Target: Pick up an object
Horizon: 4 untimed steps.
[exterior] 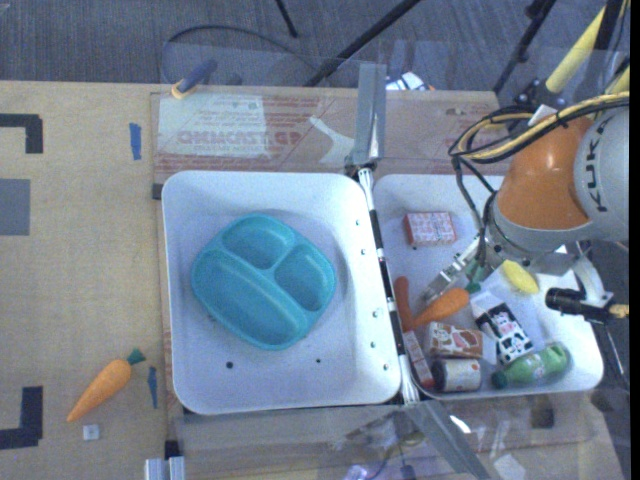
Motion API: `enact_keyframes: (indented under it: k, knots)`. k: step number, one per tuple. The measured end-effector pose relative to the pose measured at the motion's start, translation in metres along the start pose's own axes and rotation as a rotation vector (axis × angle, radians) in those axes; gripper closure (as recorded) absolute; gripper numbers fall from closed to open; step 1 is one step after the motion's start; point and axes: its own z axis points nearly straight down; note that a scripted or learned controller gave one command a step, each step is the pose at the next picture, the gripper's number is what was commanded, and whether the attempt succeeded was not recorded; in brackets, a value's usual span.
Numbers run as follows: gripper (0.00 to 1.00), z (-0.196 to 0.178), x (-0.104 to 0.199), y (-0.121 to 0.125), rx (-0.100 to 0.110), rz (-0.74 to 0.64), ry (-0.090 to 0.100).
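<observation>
The arm's orange band is looming closest to the lens, bulging over the right bin and hiding part of its far side. Going down in size, the left bin is carrying a blue divided plate, and the right bin is holding a scatter of small things: a red packet near its far wall, a green bottle, a black-and-white carton, a printed box, a small can, a yellow piece and a carrot. Another carrot is lying out on the bench, left of both bins. The gripper is reaching down and to the left from under the wrist, its tips spread apart and clasping nothing. The carrot in the right bin is lying just beside and below those tips, its long axis slanting from lower left up to the right, roughly parallel to the fingers' own line. Judging from that, a small drop toward the near side of the bin would be bringing the tips astride it, though closing along its length instead of across it could let it slip away.
</observation>
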Motion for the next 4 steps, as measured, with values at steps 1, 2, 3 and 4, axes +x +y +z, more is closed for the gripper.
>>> enact_keyframes:
  k: [1,2,3,4]
  knots:
    - [0.0,0.001,-0.06,-0.005,0.0,-0.07,-0.003]
    - [0.0,-0.001,0.01,-0.038,-0.002,-0.343,-0.001]
    - [0.0,0.0,-0.11,-0.005,-0.001,-0.357,-0.004]
    - [1.0,-0.012,-0.112,-0.004,-0.008,-0.353,-0.011]
